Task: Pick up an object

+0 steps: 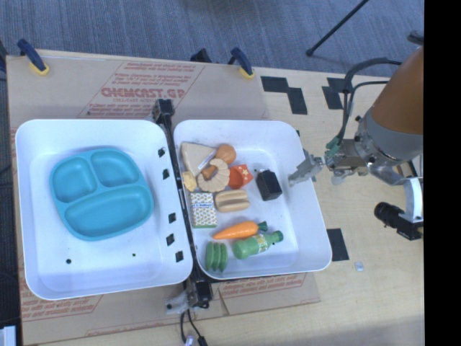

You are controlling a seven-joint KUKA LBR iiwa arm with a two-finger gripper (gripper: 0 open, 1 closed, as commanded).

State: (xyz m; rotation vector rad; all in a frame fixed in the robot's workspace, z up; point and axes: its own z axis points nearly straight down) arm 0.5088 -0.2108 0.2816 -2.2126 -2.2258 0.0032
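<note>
White right bin (pixel 306 193) as landmark: my hand (pixel 306 170) poised at its right rim, fingers spread open, gripping nothing. Black block (pixel 269 184) inside bin, just left of my hand, apart from fingers. Toy carrot (pixel 235 230) lower in bin, green bottle (pixel 256 244) just below carrot, green pepper (pixel 216 256) at bin's bottom left. Hot dog bun (pixel 231 201) mid-bin, round wooden slice (pixel 214 175) above it. Left of bin, second bin (pixel 29 215) carrying blue divided plate (pixel 101 191). Both bins on tabletop (pixel 367 280).
</note>
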